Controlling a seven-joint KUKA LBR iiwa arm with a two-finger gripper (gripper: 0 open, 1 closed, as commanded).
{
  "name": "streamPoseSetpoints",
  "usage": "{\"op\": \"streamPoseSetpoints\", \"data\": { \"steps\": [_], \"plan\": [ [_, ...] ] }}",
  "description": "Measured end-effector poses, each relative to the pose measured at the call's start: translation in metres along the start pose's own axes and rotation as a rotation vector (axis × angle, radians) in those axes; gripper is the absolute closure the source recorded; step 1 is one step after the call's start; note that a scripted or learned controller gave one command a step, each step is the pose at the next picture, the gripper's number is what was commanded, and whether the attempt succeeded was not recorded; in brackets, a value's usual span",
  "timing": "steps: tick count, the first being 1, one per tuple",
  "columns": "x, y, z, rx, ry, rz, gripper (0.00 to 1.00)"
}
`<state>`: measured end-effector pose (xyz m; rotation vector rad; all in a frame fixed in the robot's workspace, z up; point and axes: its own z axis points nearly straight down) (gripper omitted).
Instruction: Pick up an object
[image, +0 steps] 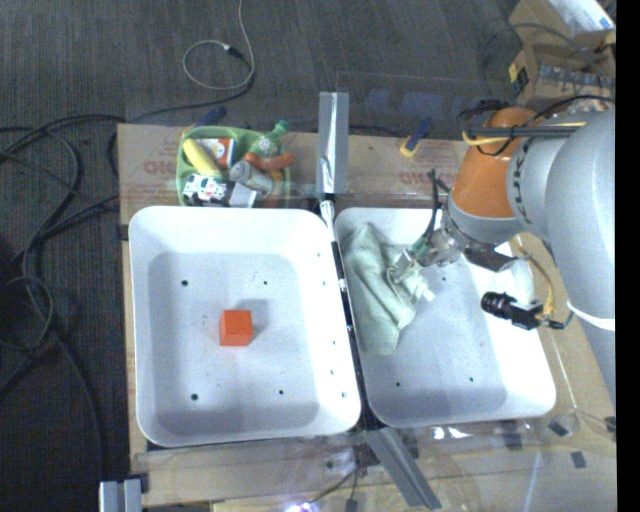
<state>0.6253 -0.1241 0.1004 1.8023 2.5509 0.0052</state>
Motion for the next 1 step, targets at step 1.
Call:
{"op": "streamPoseSetpoints", "data": {
  "steps": [1],
  "plan": [
    [0.0623, 0.0556, -0.0796, 0.021, 0.009, 0.148, 1.00]
  ]
}}
